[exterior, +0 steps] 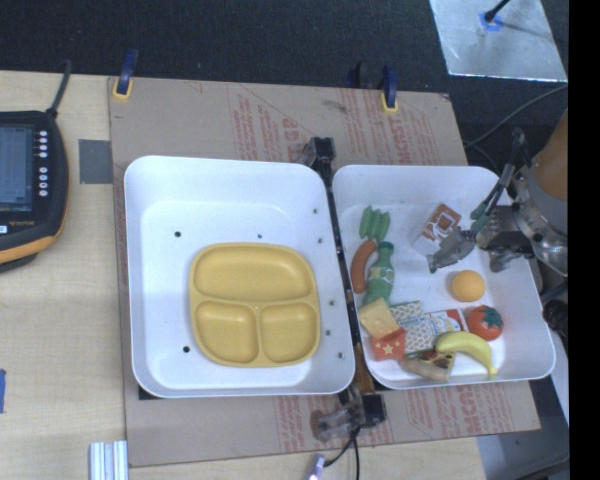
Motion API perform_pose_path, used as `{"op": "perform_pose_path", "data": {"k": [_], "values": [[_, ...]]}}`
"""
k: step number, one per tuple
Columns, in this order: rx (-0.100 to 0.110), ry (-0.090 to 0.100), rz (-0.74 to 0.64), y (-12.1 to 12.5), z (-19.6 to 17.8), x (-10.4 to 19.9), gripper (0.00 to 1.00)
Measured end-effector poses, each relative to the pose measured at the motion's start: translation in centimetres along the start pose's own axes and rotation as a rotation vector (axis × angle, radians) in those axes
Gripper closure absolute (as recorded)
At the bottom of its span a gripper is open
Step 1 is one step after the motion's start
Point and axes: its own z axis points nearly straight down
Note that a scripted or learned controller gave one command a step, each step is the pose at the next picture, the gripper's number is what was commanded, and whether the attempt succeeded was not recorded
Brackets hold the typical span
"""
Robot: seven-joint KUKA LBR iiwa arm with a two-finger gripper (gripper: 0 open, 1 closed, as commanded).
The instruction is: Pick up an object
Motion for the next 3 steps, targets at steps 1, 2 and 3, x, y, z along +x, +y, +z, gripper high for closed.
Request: {"op": "perform_pose_path", "data": {"k": [1,2,3], "values": [[0.004,-0.001,0.0,8.5,14.8,1.2,0.0],[-0.001,0.002,0.0,15.5,17.0,1.6,0.0],[0.001,0.001,-0.001,15.5,16.0,1.5,1.0]]}}
